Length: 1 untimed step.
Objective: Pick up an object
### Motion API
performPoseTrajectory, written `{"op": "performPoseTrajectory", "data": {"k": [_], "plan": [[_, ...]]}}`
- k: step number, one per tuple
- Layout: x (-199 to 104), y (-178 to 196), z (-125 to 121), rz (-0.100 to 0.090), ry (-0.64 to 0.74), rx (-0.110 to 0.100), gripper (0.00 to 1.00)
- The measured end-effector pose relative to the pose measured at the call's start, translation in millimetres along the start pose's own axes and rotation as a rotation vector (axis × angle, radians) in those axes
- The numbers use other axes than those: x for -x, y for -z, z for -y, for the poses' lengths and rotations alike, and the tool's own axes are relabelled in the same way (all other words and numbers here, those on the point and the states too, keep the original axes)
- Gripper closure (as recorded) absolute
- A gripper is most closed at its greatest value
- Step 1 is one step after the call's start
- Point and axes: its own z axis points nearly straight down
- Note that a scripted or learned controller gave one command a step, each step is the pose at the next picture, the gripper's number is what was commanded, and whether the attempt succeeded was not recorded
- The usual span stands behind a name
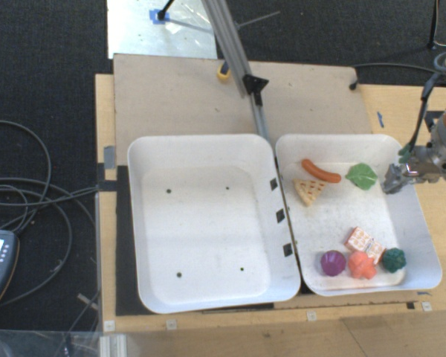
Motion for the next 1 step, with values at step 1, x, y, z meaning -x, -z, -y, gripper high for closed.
{"op": "performPoseTrajectory", "data": {"k": [1], "plan": [[-48.2,-2.3,-1.6,-0.003,0.004,-0.002,1.0]]}}
